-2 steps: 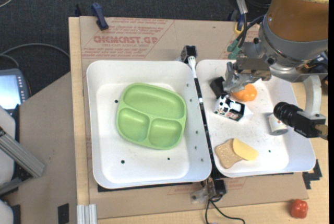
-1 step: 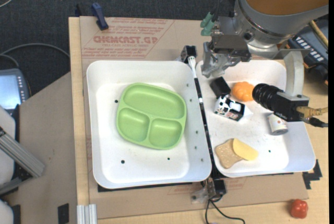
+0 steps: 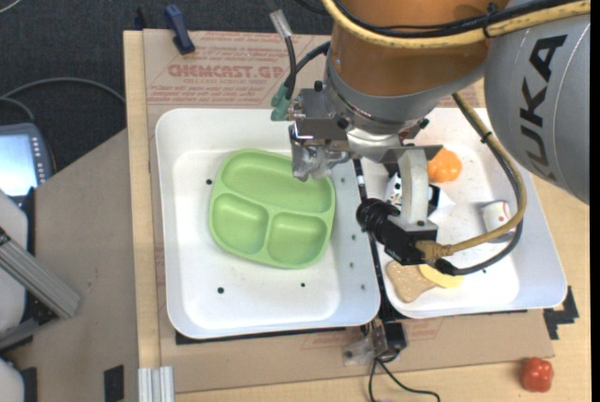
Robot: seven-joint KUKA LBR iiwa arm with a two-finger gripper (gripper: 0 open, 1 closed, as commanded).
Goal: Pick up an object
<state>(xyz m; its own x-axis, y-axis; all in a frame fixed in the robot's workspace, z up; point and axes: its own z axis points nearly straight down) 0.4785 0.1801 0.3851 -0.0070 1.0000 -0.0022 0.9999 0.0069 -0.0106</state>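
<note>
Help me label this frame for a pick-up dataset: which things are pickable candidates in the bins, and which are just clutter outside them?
Candidates: green divided plate, orange ball, tan bone-shaped piece, yellow piece.
Clutter: blue clamp, red object, cardboard sheet.

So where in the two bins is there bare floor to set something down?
The left bin has bare floor left of the green plate and in front of it, toward the near rim. The right bin is crowded: an orange ball, a white cylinder and a biscuit-shaped piece lie under the arm.
</note>
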